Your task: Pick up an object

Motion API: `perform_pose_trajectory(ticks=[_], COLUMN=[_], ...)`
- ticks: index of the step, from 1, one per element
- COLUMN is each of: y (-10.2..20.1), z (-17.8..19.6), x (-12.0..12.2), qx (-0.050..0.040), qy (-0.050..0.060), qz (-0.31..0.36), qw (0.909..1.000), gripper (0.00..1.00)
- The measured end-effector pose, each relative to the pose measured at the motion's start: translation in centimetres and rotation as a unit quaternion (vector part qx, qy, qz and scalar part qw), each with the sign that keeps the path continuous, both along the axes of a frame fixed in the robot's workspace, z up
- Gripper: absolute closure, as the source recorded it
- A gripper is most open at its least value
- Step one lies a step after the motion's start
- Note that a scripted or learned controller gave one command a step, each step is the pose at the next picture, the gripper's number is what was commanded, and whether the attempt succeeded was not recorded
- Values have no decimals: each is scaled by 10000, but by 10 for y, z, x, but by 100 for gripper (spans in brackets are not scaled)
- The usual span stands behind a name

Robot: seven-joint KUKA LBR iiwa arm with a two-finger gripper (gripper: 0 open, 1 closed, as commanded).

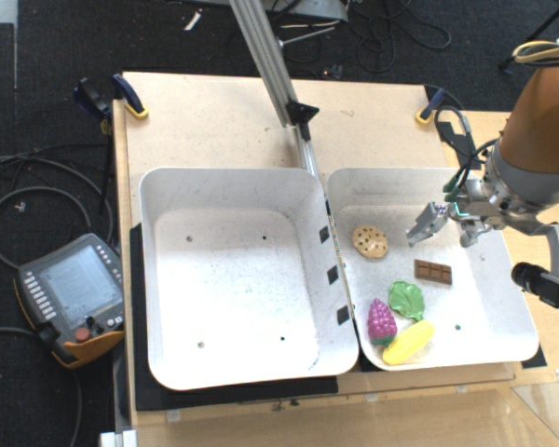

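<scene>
cookie point(370, 242), chocolate bar point(433, 271), grapes point(382, 320), leaf point(407, 299), banana point(408, 342) in right bin point(512, 333); gripper point(447, 224) jaws wide, nothing between

No text, label, brand, number or sign is legible anywhere in the frame. The screen of the teach pendant point(72, 293) at the lower left of the frame is a pale blur, and its keys are too small to read.

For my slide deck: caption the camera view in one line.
KUKA arm's gripper hovers open above the right bin holding a cookie, chocolate bar, grapes, lettuce leaf and corn cob.
</scene>
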State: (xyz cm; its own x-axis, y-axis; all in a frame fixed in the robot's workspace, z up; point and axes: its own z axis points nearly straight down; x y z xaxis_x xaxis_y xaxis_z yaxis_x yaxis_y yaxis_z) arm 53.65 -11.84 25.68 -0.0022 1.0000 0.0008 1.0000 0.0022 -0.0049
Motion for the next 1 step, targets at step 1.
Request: perform_pose_trajectory(ticks=[1], y=[0], z=[2], x=[1], qx=[-3], qy=[-22], qz=[-10], qw=[10000], gripper=[0])
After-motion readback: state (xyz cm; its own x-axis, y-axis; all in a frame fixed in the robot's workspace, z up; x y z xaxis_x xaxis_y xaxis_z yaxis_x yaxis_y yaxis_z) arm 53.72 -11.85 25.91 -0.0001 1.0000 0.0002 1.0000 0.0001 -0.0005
